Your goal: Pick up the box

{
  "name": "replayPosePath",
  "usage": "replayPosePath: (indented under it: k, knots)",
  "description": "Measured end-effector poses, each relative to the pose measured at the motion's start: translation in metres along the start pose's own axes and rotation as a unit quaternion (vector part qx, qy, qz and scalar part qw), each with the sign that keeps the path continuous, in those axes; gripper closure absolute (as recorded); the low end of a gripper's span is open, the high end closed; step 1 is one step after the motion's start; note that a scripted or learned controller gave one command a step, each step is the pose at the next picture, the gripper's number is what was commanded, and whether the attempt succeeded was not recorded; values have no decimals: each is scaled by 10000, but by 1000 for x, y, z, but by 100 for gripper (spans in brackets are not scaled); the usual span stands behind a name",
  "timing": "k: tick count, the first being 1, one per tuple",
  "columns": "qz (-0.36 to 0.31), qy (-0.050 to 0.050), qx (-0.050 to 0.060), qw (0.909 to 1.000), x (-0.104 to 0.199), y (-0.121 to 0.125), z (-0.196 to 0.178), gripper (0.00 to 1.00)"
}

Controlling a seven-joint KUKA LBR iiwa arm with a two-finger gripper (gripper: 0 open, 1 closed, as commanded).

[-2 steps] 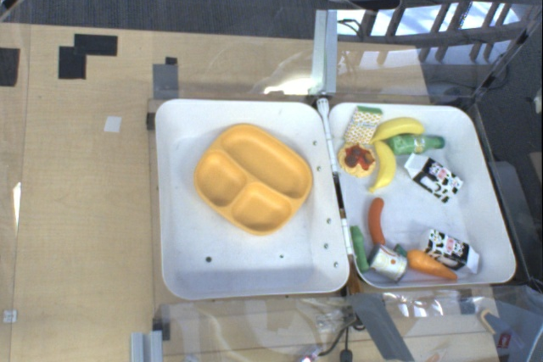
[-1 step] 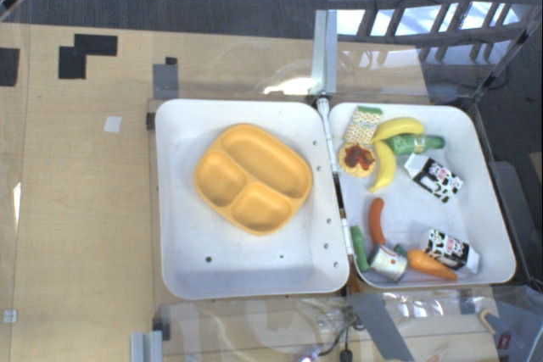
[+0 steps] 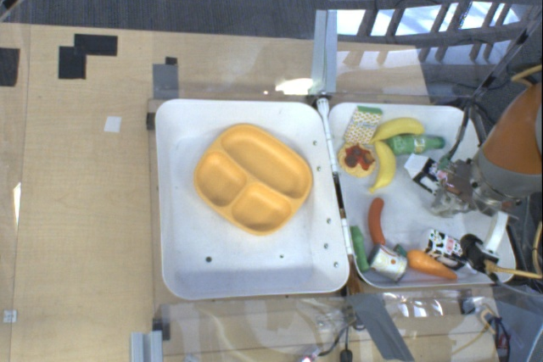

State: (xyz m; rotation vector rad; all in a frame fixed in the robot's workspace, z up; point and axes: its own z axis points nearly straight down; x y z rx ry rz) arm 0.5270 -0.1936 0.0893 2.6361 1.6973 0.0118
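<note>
In the right bin (image 3: 475, 280), a small white box with dark print (image 3: 427, 174) lies just left of my gripper (image 3: 451, 192), which hangs low over the bin's right half. The view does not show whether the gripper touches the box. A second small box with black and white patches (image 3: 443, 246) rests further toward the front, beside a carrot (image 3: 431, 264). A flat speckled packet (image 3: 362, 125) sits in the bin's far left corner. The grey arm with its orange band (image 3: 516, 140) comes in from the right.
The right bin also holds two bananas (image 3: 392, 140), a green bottle (image 3: 416, 144), a red and white food piece (image 3: 357, 158), a sausage (image 3: 376, 221), a green vegetable (image 3: 359, 247) and a can (image 3: 389, 263). A yellow divided plate (image 3: 252, 177) sits in the left bin (image 3: 182, 258).
</note>
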Motion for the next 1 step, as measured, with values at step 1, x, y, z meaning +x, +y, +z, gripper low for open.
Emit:
replayPosePath:
  k: [1]
  knots:
    - [218,0,-37,9998,7,-41,-1,100]
